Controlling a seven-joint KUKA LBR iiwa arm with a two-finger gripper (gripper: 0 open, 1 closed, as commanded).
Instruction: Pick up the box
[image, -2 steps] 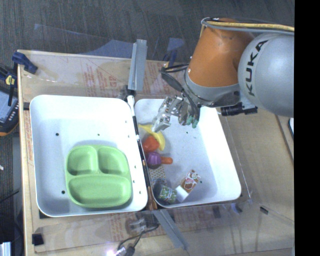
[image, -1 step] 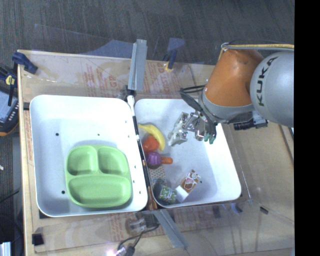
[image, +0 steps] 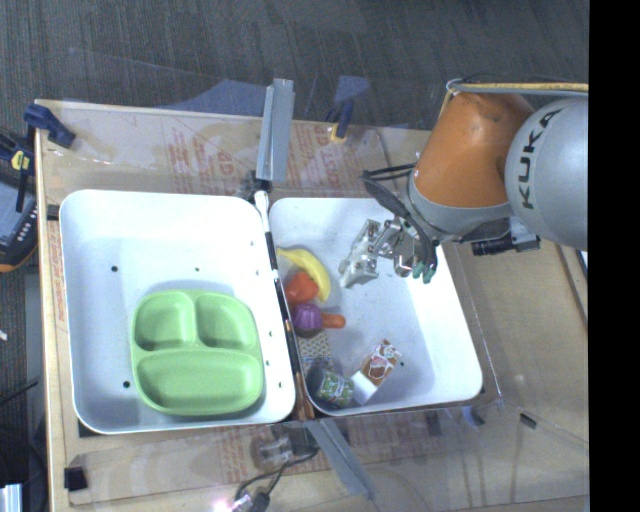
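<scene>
In the right bin (image: 455, 340), the gripper (image: 385, 255) is hovering with fingers parted, gripping nothing; the box (image: 378, 368) is lying nearer, its long axis running diagonally.

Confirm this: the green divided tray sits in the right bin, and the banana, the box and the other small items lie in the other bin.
Not right. The camera view shows the green divided tray in the left bin; the banana, the box and the other small items lie in the right bin.
</scene>
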